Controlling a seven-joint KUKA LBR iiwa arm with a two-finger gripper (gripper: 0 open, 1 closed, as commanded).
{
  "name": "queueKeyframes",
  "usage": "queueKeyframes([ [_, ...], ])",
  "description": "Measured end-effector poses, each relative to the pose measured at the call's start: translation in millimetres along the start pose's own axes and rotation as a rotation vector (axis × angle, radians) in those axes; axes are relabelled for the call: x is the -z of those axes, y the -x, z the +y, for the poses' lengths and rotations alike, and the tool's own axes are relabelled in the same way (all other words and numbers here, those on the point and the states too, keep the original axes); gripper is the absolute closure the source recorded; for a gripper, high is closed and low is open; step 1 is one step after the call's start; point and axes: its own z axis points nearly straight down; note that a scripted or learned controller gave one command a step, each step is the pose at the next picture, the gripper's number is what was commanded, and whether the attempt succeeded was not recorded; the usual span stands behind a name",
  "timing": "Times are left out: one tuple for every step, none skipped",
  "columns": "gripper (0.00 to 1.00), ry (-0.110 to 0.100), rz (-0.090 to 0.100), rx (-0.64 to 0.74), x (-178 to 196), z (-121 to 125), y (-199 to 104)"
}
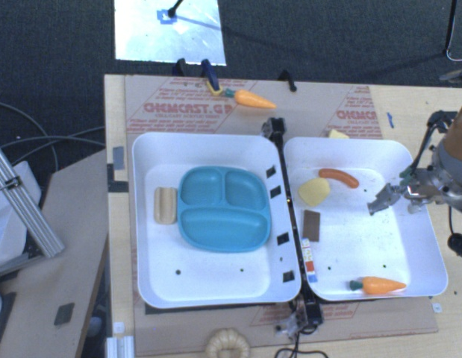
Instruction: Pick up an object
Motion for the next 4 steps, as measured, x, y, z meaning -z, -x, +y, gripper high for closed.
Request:
queueKeyframes([
  [0.00,0.012,-0.003,0.003,6.0,2.8,-0.3],
  [0.00,0.008,-0.001,0.002,-47.1,1.2,-10.9],
  [0.00,0.009,-0.002,0.002,-101.6,12.1,-12.1],
  [0.00,0.010,-0.002,0.001,-129.2,12.9,-12.5],
])
